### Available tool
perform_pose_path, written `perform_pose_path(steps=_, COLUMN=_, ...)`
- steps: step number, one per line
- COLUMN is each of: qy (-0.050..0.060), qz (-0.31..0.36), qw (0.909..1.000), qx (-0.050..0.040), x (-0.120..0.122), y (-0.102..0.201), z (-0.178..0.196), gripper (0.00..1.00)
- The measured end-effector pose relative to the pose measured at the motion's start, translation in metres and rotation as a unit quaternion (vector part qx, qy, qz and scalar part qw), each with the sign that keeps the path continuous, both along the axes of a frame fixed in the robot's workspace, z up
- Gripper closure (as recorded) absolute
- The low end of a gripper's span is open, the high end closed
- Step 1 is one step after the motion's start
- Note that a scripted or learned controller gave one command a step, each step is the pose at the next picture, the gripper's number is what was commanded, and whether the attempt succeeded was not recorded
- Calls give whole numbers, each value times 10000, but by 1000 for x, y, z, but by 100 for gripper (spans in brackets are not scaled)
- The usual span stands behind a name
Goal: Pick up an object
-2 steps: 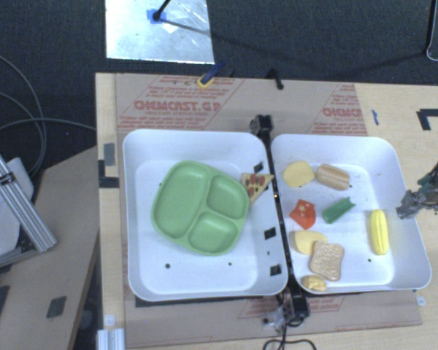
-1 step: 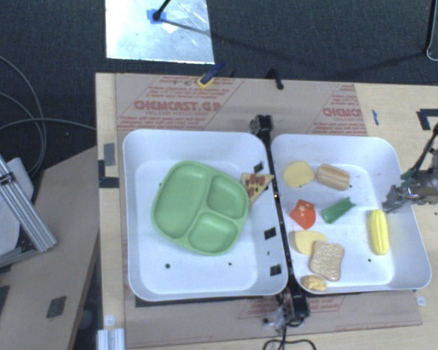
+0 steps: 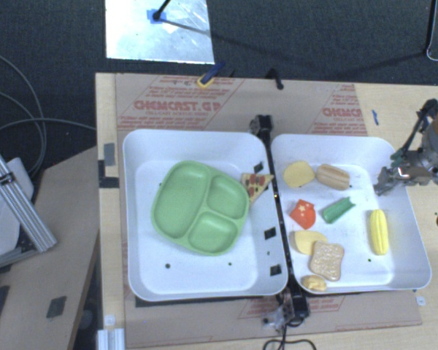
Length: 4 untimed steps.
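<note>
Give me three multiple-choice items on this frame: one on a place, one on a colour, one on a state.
1. Where does the pizza slice lie?
A. in the left bin, beside the green plate
B. in the right bin, on the corn
C. on the bench outside both bins

2. What colour is the divided plate?
A. red
B. green
C. blue

3. How does the gripper stand to the corn?
A. it clamps the corn
B. it lifts the corn above the bin
C. it is apart from the corn

Key: 1 A, the pizza slice lies at the edge of the green plate in the left bin. 2 B, it is green. 3 C, the gripper is at the right bin rim; the corn lies flat below it.
</note>
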State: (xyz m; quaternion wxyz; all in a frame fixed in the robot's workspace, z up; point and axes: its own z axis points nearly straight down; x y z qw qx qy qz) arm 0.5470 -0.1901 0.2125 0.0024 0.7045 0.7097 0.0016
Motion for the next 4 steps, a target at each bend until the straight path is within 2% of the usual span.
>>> perform_pose_path(steps=1, qy=2, qz=-7, qw=10000, qx=-5, x=37, y=-16, z=-16, gripper=100)
perform_pose_path(steps=2, qy=41, qz=-2, qw=10000, qx=18, x=-1, y=37, z=-31, gripper=100)
perform_pose_path(steps=3, qy=-23, qz=-17, qw=10000, qx=-22, x=59, y=-19, z=-2, gripper=100)
perform_pose_path(steps=4, qy=39, qz=-5, qw=10000, qx=17, x=7, y=36, z=-6, gripper=100)
